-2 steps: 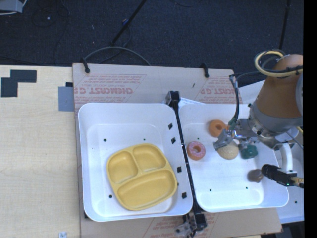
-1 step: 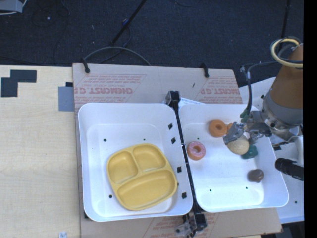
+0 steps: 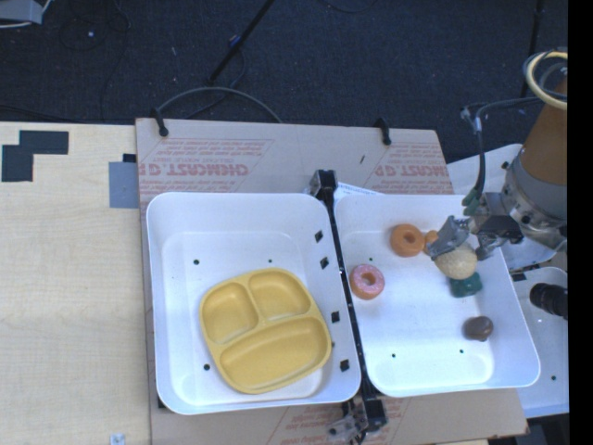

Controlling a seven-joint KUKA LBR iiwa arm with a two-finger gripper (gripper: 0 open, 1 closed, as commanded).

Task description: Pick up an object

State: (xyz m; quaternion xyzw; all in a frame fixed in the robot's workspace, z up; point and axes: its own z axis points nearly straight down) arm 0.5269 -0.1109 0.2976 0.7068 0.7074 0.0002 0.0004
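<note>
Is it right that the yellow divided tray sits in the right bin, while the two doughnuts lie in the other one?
Not quite. The camera view shows the yellow divided tray in the left bin. The orange doughnut and the pink doughnut lie in the other one, the right bin.

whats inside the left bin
The left bin holds a yellow divided tray, its three compartments bare. Whatever part of the bin floor lies under the tray is covered.
</note>
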